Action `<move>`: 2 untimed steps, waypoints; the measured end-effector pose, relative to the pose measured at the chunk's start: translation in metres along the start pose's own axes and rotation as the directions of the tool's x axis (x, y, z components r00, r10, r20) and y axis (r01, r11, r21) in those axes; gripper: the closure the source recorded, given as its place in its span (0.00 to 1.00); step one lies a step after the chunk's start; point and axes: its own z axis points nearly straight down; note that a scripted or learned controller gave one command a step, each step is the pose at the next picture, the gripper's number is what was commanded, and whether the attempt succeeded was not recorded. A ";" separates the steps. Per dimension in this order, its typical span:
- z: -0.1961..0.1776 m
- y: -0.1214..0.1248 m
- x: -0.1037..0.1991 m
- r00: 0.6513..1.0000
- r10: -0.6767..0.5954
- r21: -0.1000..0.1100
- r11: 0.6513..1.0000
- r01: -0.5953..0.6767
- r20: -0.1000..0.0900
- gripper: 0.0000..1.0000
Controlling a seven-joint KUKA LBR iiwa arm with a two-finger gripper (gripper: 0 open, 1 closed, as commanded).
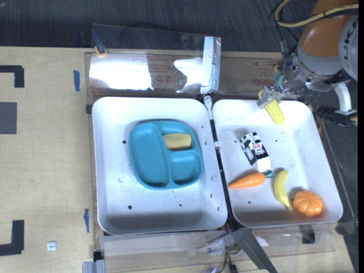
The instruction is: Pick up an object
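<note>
Yellow corn cob upper right, pinched in gripper | raise straight up; keep squeeze steady; avoid bin rim

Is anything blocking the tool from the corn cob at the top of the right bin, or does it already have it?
Nothing visible stands between them. The tool is at the far rim of the right bin, and the yellow corn cob hangs right at its tip, apparently gripped. The carrot, banana and small pumpkin lie well clear, nearer the front.
</note>
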 end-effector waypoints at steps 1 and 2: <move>0.010 0.007 0.037 0.998 -0.058 0.014 0.998 0.059 -0.006 1.00; -0.069 0.016 0.062 0.974 0.226 0.007 0.974 -0.226 0.000 1.00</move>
